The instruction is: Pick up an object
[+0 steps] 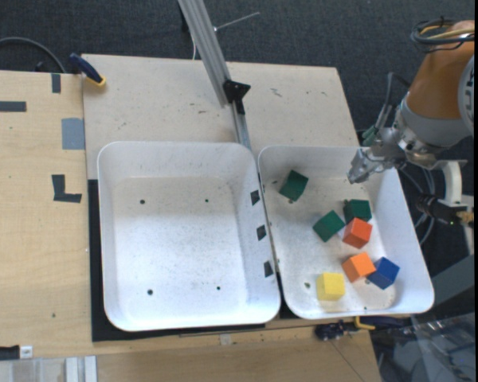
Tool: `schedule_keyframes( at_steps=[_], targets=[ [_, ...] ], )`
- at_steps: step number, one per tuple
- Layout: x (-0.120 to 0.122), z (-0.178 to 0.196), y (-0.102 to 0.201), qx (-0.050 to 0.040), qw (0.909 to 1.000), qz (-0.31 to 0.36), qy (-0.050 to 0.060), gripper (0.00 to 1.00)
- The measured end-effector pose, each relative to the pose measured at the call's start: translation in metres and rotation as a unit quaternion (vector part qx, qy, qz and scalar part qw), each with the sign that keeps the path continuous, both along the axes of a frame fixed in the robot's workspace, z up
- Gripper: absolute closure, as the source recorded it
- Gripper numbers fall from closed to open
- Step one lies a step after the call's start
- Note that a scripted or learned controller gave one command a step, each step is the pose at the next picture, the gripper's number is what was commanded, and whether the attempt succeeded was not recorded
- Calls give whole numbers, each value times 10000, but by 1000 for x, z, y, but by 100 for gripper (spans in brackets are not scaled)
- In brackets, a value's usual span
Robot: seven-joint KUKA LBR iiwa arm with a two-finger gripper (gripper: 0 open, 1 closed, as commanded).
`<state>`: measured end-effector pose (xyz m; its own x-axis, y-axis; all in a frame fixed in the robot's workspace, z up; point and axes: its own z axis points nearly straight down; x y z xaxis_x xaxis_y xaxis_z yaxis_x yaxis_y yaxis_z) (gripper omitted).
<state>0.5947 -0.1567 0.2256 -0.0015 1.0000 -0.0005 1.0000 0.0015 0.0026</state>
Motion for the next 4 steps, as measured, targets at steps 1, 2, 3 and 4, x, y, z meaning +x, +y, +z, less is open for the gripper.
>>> schedule_keyframes(
  at_steps=[1, 2, 3, 4],
  targets=[
    [-6, 0, 53, 7, 10000, 23, 17, 100],
    [0, 11, 111, 12, 10000, 34, 12, 100],
    [10, 1, 160, 7, 10000, 26, 23, 100],
    [20, 10, 217, 13, 10000, 31, 16, 100]
  ],
)
